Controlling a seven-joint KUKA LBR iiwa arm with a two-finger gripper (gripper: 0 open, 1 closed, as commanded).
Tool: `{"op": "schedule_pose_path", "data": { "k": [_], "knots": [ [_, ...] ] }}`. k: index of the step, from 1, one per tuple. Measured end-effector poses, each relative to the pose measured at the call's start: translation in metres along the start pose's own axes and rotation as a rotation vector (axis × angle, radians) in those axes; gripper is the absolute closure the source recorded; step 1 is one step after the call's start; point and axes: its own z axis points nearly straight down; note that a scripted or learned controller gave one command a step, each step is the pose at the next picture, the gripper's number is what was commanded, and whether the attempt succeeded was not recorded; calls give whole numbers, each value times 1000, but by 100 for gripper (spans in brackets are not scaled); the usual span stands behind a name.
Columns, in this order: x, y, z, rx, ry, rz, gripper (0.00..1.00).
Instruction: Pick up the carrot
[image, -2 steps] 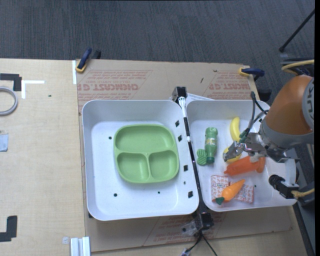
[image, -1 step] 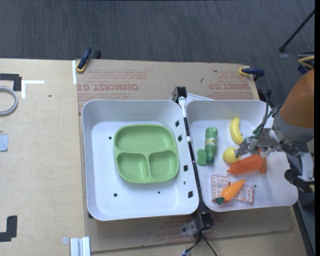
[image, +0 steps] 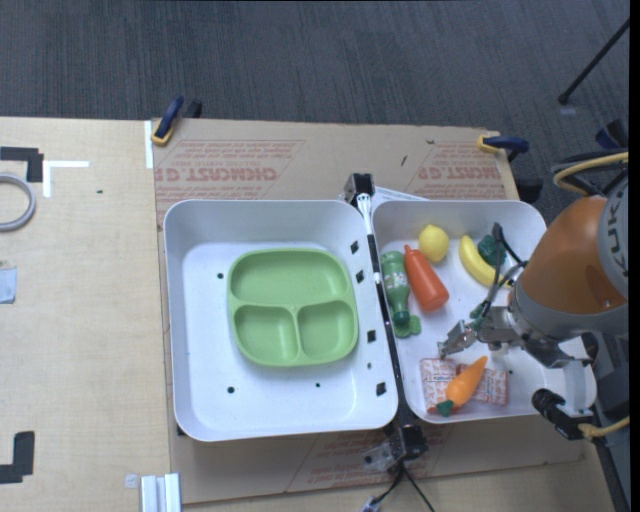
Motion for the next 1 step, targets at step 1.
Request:
{"op": "schedule_pose_path", "data": {
  "k": [1],
  "knots": [
    [13,-8,0,1,1,-243,0]
  ]
}}
